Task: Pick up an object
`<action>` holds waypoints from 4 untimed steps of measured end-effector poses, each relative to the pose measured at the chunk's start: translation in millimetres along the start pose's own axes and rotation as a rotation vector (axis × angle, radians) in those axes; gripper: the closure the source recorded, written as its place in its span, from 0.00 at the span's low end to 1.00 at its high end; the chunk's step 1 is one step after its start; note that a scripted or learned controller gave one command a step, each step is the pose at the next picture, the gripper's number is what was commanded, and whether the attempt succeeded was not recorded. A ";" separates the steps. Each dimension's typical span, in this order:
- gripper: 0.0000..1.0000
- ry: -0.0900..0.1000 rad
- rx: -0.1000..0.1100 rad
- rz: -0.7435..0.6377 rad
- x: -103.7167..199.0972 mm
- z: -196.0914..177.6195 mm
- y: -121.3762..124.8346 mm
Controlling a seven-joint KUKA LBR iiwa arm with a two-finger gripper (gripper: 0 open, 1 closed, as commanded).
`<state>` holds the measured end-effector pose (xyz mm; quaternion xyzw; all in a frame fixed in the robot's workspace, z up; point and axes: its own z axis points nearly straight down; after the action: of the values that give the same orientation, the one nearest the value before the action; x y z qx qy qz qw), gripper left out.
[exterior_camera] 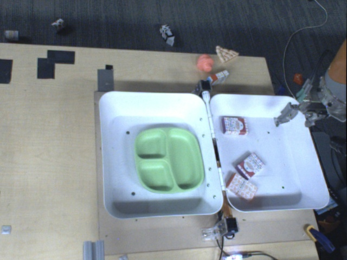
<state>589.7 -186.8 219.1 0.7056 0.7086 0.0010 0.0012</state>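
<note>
Three small red-and-white cartons lie in the right bin [282,161]: one at the back left [234,125], one in the middle [250,165], and one beside it toward the front [241,186]. The last two touch or nearly touch. My gripper [296,118] hangs over the bin's back right corner, open, with nothing between its fingers [284,115]. It is well to the right of all three cartons. A green divided plate [168,158] rests in the left bin [116,145].
Behind the bins on the bench sit a pink ball [205,63], a wedge-shaped toy slice [226,53] and a small tube [219,77]. Cables and clips run along the divider between the bins [211,140]. Small items lie on the dark floor beyond.
</note>
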 end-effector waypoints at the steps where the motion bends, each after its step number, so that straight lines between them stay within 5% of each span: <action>1: 0.00 0.000 0.000 0.000 47.8 126.5 -24.4; 2: 1.00 0.000 -0.004 -0.001 48.1 115.3 -22.9; 3: 0.00 0.000 -0.004 -0.001 48.0 115.3 -23.0; 4: 0.00 -0.001 -0.007 0.002 97.7 131.6 -76.8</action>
<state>512.8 -89.4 87.2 0.7064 0.7078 0.0031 0.0043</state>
